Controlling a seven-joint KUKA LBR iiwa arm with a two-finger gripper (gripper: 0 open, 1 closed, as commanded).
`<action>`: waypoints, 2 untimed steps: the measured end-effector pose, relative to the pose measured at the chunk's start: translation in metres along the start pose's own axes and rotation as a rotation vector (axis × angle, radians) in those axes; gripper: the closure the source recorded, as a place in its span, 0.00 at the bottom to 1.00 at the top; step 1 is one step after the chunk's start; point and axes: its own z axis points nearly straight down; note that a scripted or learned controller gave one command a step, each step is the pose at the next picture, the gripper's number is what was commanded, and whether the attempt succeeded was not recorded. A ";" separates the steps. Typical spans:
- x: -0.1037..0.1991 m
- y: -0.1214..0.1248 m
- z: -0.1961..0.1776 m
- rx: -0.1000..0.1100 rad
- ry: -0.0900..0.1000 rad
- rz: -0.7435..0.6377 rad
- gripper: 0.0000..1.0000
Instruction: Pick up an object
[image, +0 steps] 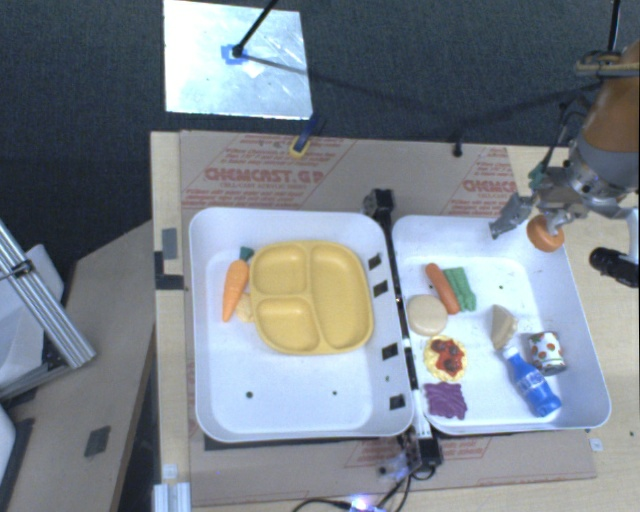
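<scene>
One small orange ball (545, 233) sits between the fingers of the end effector (543, 222) at the upper right of the frame, over the far right corner of the right bin (590, 330); the fingers look clamped on it. Being round, it has no long axis and points nowhere, so any grip across its middle serves. It is probably a light plastic toy, stiff and smooth, so it could squirt out of an off-centre pinch.
</scene>
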 end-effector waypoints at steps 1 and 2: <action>0.000 0.003 -0.008 -0.012 -0.002 -0.003 0.00; -0.001 -0.003 0.052 -0.009 -0.002 -0.001 0.00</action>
